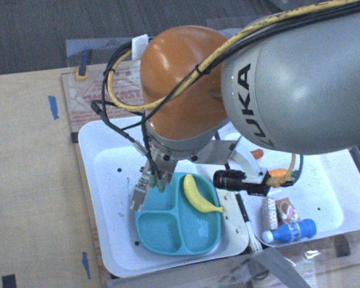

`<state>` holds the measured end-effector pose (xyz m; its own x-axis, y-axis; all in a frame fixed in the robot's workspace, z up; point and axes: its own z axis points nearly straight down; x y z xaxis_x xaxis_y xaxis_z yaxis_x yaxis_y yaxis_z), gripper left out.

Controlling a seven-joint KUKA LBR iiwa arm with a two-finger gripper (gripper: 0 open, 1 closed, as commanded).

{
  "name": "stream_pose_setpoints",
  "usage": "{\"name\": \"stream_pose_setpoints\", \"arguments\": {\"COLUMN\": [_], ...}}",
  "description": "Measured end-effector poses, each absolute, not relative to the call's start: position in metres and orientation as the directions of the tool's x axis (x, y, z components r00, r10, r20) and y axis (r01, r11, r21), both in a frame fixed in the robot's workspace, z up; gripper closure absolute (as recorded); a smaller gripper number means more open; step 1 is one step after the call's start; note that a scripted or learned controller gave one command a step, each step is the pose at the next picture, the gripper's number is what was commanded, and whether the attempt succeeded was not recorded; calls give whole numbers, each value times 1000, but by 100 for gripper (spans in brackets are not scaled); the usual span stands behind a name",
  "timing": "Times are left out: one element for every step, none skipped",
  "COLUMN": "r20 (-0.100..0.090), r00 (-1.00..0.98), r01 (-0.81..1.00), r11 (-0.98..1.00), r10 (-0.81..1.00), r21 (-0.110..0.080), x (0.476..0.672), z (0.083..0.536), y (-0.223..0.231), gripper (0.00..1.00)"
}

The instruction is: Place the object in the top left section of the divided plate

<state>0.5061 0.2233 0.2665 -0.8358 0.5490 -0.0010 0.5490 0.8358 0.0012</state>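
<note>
- Gripper (147,185) sits low over the upper-left corner of the divided plate (177,223), at the rim. Can't tell from this angle whether anything is in it, or how the jaws stand: the wrist hides them.
- Banana (198,193) lies in the plate's upper-right section, just right of the gripper, near but apart from it. Long axis runs from the plate's top edge down toward its right rim, a slight curve.
- The relation that matters: banana is to the right of the gripper, across the divider ridge from the top-left section. My read is that section has nothing in it yet, so the task is not done.
- Plate: teal moulded plastic, smooth, glossy, rounded corners, three compartments with raised ridges. It fills the lower part of the left bin (103,183).
- Banana: yellow, smooth skin, looks like a plastic toy; rounded section likely to roll off a pinch.
- Right bin (346,207): blue bottle (290,231) lying along its lower edge, small packet (286,211) above it, orange piece (277,176) near its upper left.
</note>
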Motion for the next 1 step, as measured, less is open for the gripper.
{"name": "stream_pose_setpoints", "arguments": {"r20": [-3], "r00": [-833], "r01": [554], "r11": [833], "r10": [554], "r21": [5], "x": [508], "z": [277], "y": [222], "gripper": [100]}}
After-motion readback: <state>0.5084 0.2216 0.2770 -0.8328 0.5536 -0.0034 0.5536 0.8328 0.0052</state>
